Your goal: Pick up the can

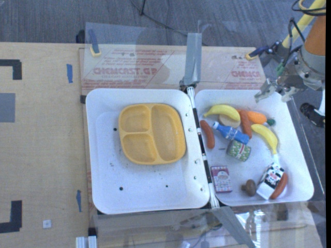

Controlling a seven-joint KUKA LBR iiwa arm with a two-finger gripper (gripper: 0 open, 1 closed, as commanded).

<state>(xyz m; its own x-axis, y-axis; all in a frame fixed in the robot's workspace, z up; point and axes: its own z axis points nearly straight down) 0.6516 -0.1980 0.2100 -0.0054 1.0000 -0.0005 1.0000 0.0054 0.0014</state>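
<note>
The can point(238, 150) is small and green with a patterned label, lying in the middle of the right bin point(302, 164). A blue bottle point(231, 132) touches its upper left side. My gripper point(273, 93) hovers over the bin's far right corner, well up and to the right of the can. Its fingers are spread open with nothing between them.
Around the can lie two bananas point(223, 111) point(266, 137), a carrot point(256, 117), a sausage point(207, 133), a red box point(221, 179), a milk carton point(271, 180) and a brown lump point(249, 187). A yellow divided plate point(152, 133) sits in the left bin point(103, 180).
</note>
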